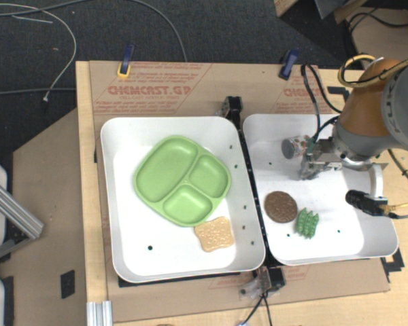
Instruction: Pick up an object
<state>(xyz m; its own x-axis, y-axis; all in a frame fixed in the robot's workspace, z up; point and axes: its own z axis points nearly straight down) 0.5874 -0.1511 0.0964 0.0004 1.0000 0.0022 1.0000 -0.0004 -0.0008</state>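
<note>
— Objects nearest the front rim?
— Tan square cracker in the left white bin; green leafy toy and brown round cookie in the right white bin.
— Farther back?
— Green divided plate sat mid-left. Gripper hung over bare floor beyond the cookie; its grasp was unclear.

A grey arm with an orange band, black cables and a metal wrist.

Cardboard sheet under both bins; blue clamps at its far edge; cables on dark floor.
</note>
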